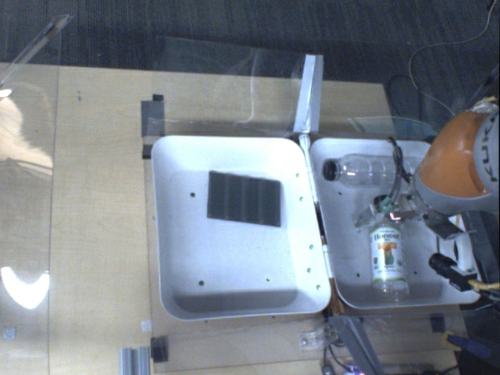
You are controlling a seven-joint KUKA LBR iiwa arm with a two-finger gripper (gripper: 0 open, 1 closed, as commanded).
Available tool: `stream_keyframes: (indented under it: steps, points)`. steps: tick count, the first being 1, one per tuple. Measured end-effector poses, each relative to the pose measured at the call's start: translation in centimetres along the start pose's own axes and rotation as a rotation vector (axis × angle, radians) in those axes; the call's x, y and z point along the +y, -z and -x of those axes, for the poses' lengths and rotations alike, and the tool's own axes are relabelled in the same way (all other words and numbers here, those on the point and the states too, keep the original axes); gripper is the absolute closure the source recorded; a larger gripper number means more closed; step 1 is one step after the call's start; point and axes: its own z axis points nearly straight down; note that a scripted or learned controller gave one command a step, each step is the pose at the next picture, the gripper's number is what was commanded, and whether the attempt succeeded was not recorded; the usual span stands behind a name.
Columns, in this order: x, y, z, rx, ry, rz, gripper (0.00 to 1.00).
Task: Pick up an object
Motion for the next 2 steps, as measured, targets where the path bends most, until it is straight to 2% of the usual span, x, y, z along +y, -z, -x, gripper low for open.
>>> stream_keyframes:
  steps: [1, 2]
  points:
    - [-1.13, 0.77, -0.91, -0.014, 0.041, 0.029, 0.0]
    - [-0.68, 0.41, -1.17, -0.007, 0.046, 0.014, 0.0]
